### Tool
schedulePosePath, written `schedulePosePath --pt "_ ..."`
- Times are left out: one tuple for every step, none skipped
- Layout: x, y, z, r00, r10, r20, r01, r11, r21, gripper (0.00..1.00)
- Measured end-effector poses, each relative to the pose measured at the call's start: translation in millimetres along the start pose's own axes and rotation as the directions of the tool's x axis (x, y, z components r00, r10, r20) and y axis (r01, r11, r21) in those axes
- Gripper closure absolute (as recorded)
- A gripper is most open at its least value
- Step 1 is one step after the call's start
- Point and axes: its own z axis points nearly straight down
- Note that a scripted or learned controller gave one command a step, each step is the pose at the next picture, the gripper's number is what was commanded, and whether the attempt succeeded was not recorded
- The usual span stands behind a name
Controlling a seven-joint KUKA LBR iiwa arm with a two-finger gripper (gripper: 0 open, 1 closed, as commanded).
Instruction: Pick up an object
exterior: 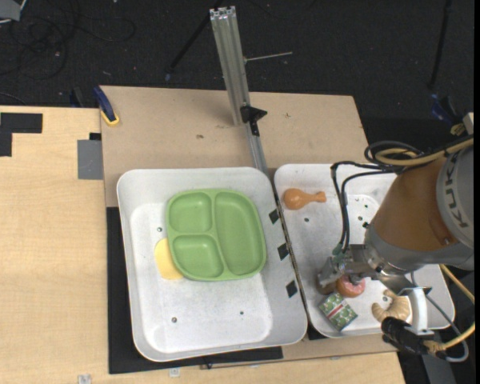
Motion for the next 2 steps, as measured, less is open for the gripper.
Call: schedulePosePath --pt "4.2 -6.4 -45.8 1.000 -0.007 0.002 0.007 1.000 -0.002 1.00" --pt "3.5 -5.6 -81.1 1.000 -0.007 0.002 0.007 1.000 -0.003 1.00"
